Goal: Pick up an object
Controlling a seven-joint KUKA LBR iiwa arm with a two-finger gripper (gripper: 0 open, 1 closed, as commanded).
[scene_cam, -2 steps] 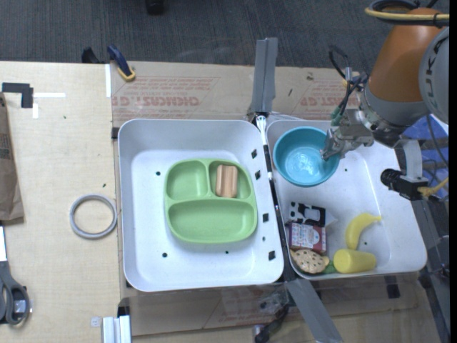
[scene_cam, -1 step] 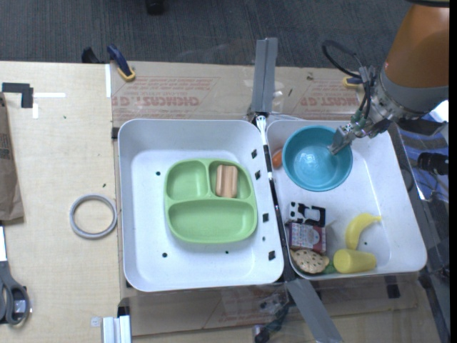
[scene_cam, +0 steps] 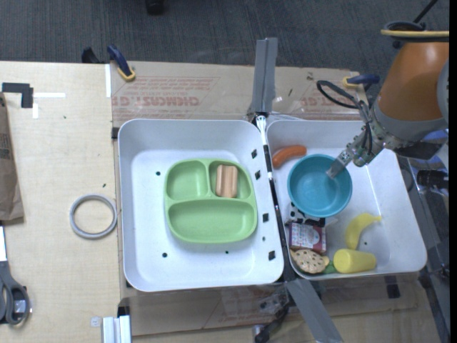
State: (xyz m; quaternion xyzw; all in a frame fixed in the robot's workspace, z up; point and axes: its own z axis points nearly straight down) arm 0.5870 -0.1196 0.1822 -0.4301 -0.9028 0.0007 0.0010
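Camera view: arm's gripper [scene_cam: 335, 168] sits over the blue bowl [scene_cam: 319, 186] in the right bin [scene_cam: 408, 191], tip just inside the bowl's upper-right rim. Can't tell whether the gripper is apart or closed, and nothing visible is caught in it.

Landmark = blue bowl. It's round, glossy, teal-blue inside, standing upright near the bin's left wall. Orange carrot-like piece [scene_cam: 288, 154] lies just above-left of the bowl, near the rim; contact unclear. Small dark-and-white carton [scene_cam: 308, 236] w/ pink label is just below the bowl, touching or nearly so. Brown speckled cookie [scene_cam: 309, 261] further below the bowl, beside the carton. Yellow banana [scene_cam: 360, 226] lower-right of the bowl, curved, apart from it. Yellow cup [scene_cam: 354, 261] on its side, below the banana.

Left bin [scene_cam: 136, 213], left of the bowl: green divided tray [scene_cam: 207, 220] w/ a tan hot dog [scene_cam: 226, 180] in its upper-right compartment.

Grey tape ring [scene_cam: 93, 215] on the bench, far left of the bowl.
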